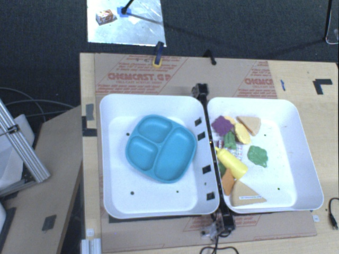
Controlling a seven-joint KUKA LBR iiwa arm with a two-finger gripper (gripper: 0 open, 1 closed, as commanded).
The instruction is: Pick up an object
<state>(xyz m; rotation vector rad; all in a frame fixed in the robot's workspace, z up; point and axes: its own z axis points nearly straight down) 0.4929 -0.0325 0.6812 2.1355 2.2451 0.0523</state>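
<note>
- Surface [175, 70]: brown cardboard sheet printed with red lettering, carrying two shallow white bins side by side.
- Left white bin [114, 194]: holds one blue plastic divided plate [160, 148] with three compartments, lying flat near the bin's middle and tilted a little in plan.
- Right white bin [302, 163]: holds a cluster of small toy-food pieces, all crowded toward its left wall.
- Purple bumpy piece [222, 124] at the cluster's upper left; a tan wedge-shaped piece [250, 123] just beside it to the right.
- Small dark green piece [229, 139] below the purple one, with a pale yellow piece [242, 134] touching it on the right.
- Flat green leaf-like piece [257, 155] sits slightly apart, right of the cluster.
- Yellow cylindrical piece [232, 163] lies slanted near the left wall; an orange piece [228, 183] touches its lower end.
- Tan triangular piece with a white label [246, 193] lies lowest, near the front wall.
- End effector: state cannot be told from this view.
- Reflective silver sheet [126, 14] lies on the dark floor beyond the surface.
</note>
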